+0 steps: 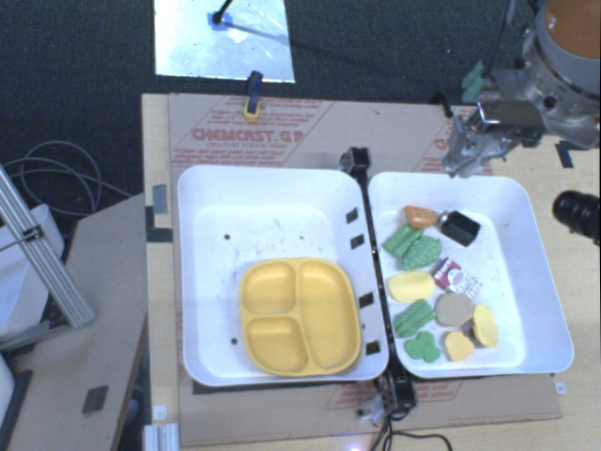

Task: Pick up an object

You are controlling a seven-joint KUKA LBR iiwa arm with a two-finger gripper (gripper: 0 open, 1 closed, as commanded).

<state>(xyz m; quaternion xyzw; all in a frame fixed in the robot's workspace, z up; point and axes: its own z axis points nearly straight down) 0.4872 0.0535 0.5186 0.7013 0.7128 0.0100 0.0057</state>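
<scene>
"CHEMCAST GP" printed on brown board (pixel 254 135). Left bin (pixel 202 205): yellow divided tray (pixel 299 314). Right bin (pixel 531 261): toy food pile (pixel 437 289), black block (pixel 459 226). Gripper (pixel 467 161) above far rim.

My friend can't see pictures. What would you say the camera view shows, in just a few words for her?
A grey robot arm's gripper hovers over the top edge of the right white bin, which holds a cluster of small toy foods in green, yellow and orange, plus a small black block. The left white bin holds a yellow divided plate.
</scene>
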